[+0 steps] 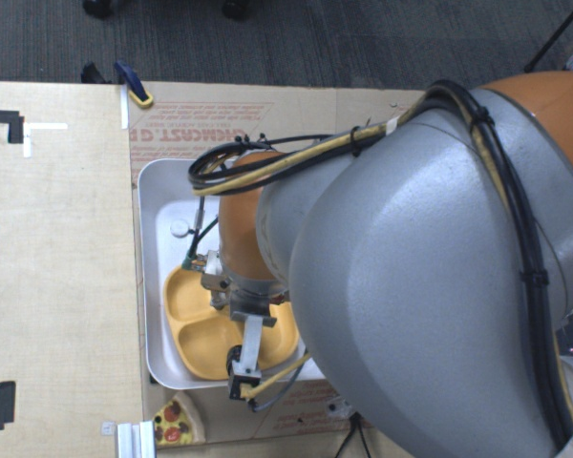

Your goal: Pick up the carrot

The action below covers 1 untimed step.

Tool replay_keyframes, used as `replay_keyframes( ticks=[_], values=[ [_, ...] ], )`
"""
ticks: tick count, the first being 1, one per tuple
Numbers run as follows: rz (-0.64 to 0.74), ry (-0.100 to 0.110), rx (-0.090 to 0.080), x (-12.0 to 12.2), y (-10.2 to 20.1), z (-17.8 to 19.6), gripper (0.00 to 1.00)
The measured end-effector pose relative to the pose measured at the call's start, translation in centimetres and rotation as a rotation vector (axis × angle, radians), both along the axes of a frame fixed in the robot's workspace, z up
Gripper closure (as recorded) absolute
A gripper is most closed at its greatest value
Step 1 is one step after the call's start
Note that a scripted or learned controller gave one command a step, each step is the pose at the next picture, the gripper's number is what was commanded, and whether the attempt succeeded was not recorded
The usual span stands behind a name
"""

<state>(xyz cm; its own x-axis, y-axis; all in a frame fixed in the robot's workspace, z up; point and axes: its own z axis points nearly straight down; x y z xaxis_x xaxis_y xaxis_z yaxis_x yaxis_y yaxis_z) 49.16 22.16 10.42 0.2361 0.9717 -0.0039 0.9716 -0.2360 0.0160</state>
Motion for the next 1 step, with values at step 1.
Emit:
replay_keyframes(
  ticks=[1],
  values=[
    [-0.247,0.018,0.006,-1.47,0.70,3.05,1.00]
  ],
)
